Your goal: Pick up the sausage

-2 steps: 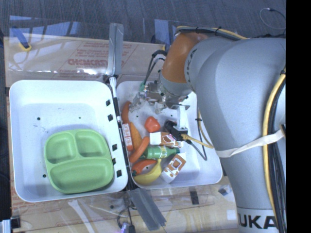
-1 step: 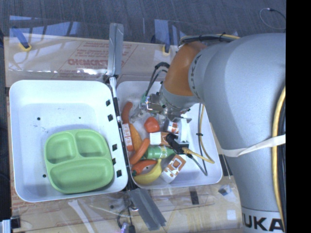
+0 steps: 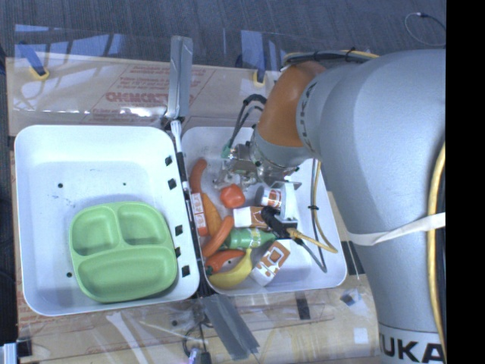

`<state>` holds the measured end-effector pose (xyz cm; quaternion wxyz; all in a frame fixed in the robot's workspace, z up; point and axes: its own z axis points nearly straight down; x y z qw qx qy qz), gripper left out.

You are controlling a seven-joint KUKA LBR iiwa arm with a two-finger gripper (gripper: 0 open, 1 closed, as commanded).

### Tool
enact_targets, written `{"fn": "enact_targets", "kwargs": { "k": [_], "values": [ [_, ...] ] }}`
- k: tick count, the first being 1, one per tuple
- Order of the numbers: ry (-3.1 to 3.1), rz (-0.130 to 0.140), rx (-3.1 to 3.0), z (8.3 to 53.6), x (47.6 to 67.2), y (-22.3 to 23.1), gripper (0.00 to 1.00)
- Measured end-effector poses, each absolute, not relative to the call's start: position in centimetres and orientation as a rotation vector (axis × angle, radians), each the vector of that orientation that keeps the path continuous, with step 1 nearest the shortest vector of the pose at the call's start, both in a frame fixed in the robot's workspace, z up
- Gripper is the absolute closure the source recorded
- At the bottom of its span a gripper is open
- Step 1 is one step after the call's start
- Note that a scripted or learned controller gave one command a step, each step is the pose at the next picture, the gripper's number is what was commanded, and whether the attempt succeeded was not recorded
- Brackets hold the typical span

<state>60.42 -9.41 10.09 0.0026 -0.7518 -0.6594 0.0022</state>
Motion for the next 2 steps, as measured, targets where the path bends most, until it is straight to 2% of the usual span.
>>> {"fn": "enact_targets", "kwargs": {
  "k": [1, 2],
  "values": [
    [-2.182, 0.004, -2.255, 9.6, 55.8, -10.6, 1.00],
    [-2.492, 0.001, -1.915, 9.2, 64.2, -15.4, 1.00]
  ]
}}
